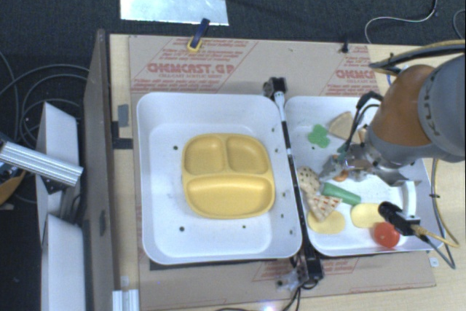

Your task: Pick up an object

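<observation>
You will find the jaws (341, 166) low in the right bin (320, 244), above the green stick (341, 192); their spread cannot be told, so confirm no grasp.

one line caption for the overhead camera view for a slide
Grey arm's tool low in the right white bin over toy food; yellow divided plastic plate sits in the left white bin.

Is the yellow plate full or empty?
Empty. The yellow plate lies in the left bin, and all three sections show bare yellow. The toy food sits in the right bin.
</observation>
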